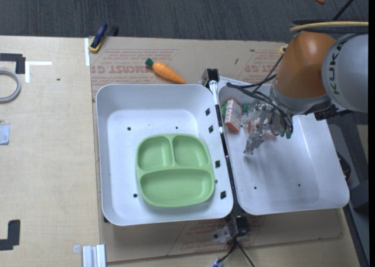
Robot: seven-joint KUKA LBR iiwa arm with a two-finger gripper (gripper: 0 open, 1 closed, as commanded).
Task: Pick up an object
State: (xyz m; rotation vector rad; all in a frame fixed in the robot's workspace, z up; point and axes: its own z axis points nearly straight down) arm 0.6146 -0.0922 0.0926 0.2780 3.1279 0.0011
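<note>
A small red and white carton (233,115) lies at the back left of the right bin (304,184), close to the wall between the bins. My gripper (254,141) hangs low over that bin, just right of and in front of the carton. More red, white and green bits (253,120) show under the wrist, partly hidden by it. I see nothing clearly held.
The left bin (114,143) holds a green divided plate (174,170). A toy carrot (166,71) lies on the cardboard behind the left bin. A blue marker (98,36) sits near the bench's back edge. Cables (246,87) trail over the right bin's back rim.
</note>
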